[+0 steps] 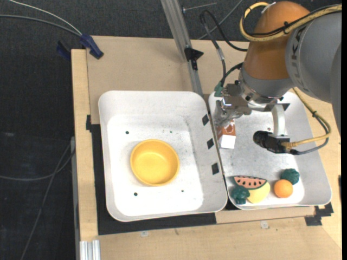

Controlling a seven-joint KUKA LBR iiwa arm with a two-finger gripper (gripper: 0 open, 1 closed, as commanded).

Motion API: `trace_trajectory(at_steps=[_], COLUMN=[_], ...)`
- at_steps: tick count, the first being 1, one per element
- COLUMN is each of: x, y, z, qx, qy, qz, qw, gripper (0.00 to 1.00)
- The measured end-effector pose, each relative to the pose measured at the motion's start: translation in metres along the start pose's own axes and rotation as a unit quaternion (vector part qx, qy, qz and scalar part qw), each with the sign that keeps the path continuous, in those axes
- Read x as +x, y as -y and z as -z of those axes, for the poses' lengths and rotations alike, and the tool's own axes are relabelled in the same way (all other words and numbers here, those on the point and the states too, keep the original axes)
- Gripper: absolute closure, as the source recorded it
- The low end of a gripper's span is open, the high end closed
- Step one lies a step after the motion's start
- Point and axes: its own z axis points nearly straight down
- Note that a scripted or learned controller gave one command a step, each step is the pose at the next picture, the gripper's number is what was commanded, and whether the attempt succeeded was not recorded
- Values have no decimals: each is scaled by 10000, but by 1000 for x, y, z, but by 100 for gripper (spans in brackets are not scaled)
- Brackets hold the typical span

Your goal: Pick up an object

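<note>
Step in hand: pick under way; claw (226, 124) low in right bin (309, 145), over small brown-and-white carton (227, 136) by the divider.
Claw state: cannot tell, tips hidden behind wrist and carton.
Next move: judged to need a confirmed pinch on the carton, then a straight lift.
Surroundings: yellow bowl (154, 161) in left bin (114, 145); watermelon slice (250, 181), banana (258, 193), orange (282, 188) and green pieces along the near edge.
Obstruction: bin wall touching or just beside the carton; black cabled fitting (269, 141) near.
</note>
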Motion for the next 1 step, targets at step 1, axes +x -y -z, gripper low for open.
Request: trace_trajectory(at_steps=[1], x=[47], y=[-14], z=[11], qx=[-70], qy=[12], qz=[0], qw=[10000], gripper=[100])
